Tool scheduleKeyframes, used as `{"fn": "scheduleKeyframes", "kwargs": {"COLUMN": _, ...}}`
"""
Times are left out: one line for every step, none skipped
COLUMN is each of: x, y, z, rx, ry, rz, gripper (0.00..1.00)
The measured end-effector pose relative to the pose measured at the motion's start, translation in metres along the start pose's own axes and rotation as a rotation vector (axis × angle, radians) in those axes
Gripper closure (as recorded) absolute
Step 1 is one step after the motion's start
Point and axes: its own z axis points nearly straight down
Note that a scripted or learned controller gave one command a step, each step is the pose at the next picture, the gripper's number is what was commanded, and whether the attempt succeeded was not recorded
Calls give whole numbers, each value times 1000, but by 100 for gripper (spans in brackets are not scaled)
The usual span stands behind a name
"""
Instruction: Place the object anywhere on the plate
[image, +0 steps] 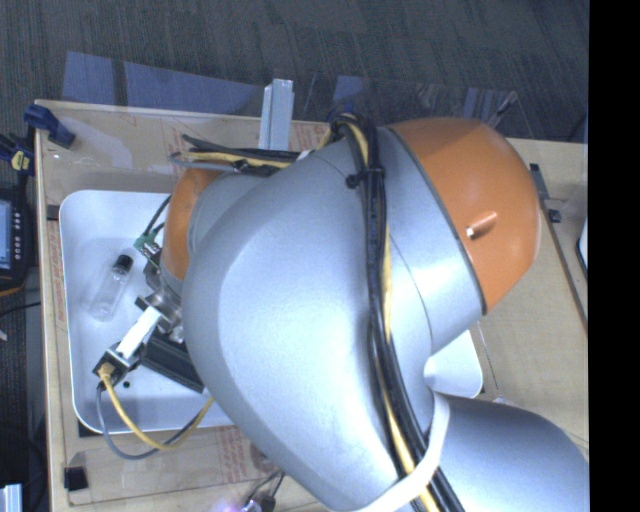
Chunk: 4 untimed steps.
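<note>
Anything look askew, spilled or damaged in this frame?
Nothing looks damaged or spilled. A small clear vial with a dark cap lies on its side in the left bin, near its left wall. The arm covers most of both bins, so the rest cannot be judged.

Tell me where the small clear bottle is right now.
The clear bottle lies in the left bin, near its left wall, just left of the grey arm.
</note>
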Motion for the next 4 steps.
{"fn": "scheduleKeyframes", "kwargs": {"x": 14, "y": 26, "z": -106, "rx": -2, "ry": -1, "rz": 486, "gripper": 100}}
{"fn": "scheduleKeyframes", "kwargs": {"x": -70, "y": -11, "z": -157, "rx": 1, "ry": -2, "rz": 451, "gripper": 100}}
{"fn": "scheduleKeyframes", "kwargs": {"x": -34, "y": -52, "z": -22, "rx": 1, "ry": -9, "rz": 483, "gripper": 100}}
{"fn": "scheduleKeyframes", "kwargs": {"x": -36, "y": -52, "z": -139, "rx": 5, "ry": -2, "rz": 194, "gripper": 100}}
